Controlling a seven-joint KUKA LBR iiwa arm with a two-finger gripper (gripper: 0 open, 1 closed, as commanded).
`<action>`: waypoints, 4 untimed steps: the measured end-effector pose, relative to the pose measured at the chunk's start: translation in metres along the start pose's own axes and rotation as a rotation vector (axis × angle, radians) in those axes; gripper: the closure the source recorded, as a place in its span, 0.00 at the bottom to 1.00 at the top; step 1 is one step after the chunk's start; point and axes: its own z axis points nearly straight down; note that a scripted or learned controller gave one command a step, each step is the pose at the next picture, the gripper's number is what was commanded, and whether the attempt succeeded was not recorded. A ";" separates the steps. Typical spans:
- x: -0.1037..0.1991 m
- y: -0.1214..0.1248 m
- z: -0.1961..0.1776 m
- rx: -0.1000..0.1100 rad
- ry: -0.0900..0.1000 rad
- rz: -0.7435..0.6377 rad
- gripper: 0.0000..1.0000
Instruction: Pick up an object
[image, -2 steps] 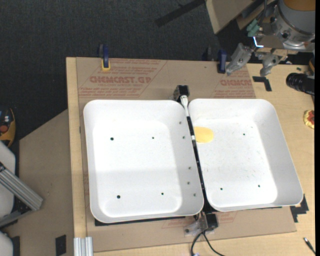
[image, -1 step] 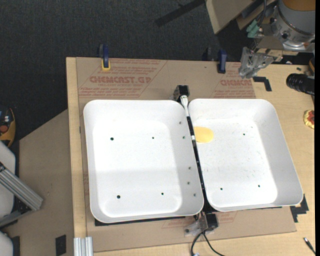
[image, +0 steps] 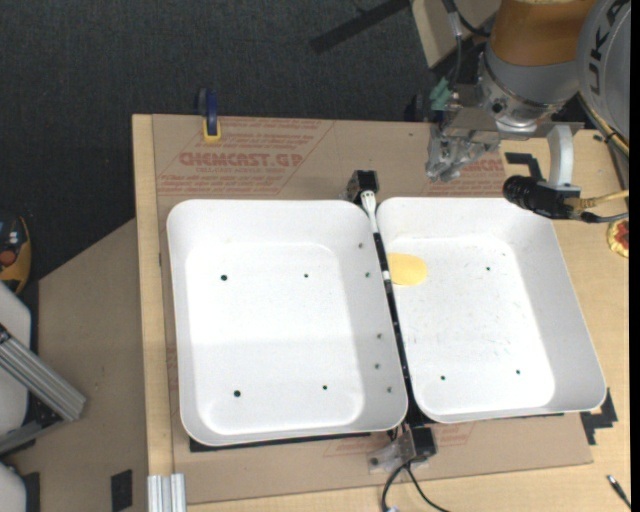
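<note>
Toward the upper right of the frame, the grey arm with its orange band (image: 530, 35) hangs over the back edge of the desk, its metal two-finger pincer (image: 447, 168) pointing down just above the far rim of the right-hand shallow white plastic bin (image: 560, 300). Whether the pincer is spread or pressed together cannot be told at this angle; nothing is seen between its tips.

The task's thing, a small flat yellow rounded object (image: 407, 269), lies inside the right bin, in its upper left part, just beside the dark seam where the two bins meet. The left-hand shallow white plastic bin (image: 190, 300) sits alongside, toward the middle and left of the frame. A brown cardboard sheet with red lettering (image: 250, 150) lies under both bins.

By my judgement the pick is not yet begun: the pincer is apart from the yellow object, higher in the frame and a little to its right. The next move calls for travelling down-frame and slightly left, centring over the object, then descending. Its flatness and nearness to the bin wall could make the grip awkward.
</note>
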 end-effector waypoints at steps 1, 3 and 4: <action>0.080 -0.001 0.039 0.002 0.002 -0.005 1.00; 0.114 -0.024 0.010 -0.002 0.000 0.000 1.00; 0.066 -0.022 -0.017 -0.010 -0.002 0.006 1.00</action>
